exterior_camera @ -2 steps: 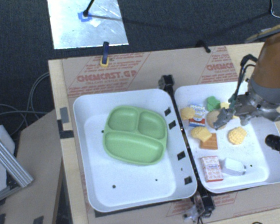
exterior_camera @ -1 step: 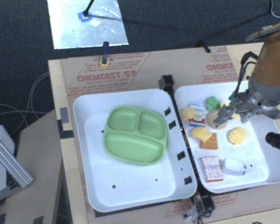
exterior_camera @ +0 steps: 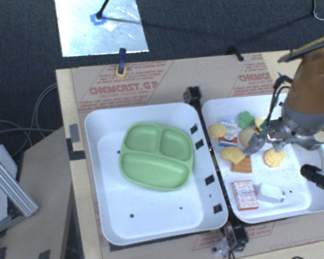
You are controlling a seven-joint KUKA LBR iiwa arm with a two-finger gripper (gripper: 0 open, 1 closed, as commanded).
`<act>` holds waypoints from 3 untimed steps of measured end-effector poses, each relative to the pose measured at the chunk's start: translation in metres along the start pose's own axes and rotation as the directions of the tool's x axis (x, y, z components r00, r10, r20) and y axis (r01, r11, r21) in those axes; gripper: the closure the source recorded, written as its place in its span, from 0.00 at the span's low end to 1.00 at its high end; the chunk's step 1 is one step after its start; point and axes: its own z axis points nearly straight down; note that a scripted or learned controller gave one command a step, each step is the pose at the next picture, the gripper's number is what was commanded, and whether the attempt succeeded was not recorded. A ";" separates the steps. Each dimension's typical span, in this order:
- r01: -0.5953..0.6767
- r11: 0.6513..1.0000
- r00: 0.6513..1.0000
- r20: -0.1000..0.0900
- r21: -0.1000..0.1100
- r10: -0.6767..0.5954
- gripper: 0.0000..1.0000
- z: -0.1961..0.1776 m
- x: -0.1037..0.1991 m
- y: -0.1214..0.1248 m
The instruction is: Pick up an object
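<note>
From above, I reach in from the right over the right bin [exterior_camera: 320, 201], my grey wrist and orange band hanging above its far right part. My gripper [exterior_camera: 256, 142] is low among the toy foods in the middle of that bin, and from this slant I cannot tell how it stands or whether anything is caught in it.

Just beside it lie a yellow cookie-like piece [exterior_camera: 233, 155] and, touching that on the near side, an orange wedge [exterior_camera: 242, 166]. A round yellow waffle piece [exterior_camera: 274, 157] sits just to the right of my gripper. Farther back are a green piece [exterior_camera: 246, 119], a small yellow bun [exterior_camera: 217, 131] and a blue and red packet [exterior_camera: 228, 138], all crowded close together. Nearer the front edge a red and white carton [exterior_camera: 244, 194] lies flat, with a white block [exterior_camera: 270, 192] just to its right.

The left bin [exterior_camera: 111, 220] holds a green divided plate [exterior_camera: 156, 155] with three compartments, lying slightly askew in the middle. The two bins sit side by side on a cardboard sheet [exterior_camera: 145, 84], with black clips along the seam between them.
</note>
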 end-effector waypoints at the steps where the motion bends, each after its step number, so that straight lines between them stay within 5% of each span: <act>1: 0.000 1.000 1.000 0.000 0.000 0.000 0.00 0.043 -0.004 -0.002; 2: 0.001 1.000 1.000 0.002 -0.016 -0.001 0.00 0.056 -0.006 0.004; 3: 0.001 1.000 1.000 0.001 -0.024 -0.001 1.00 0.044 -0.004 0.006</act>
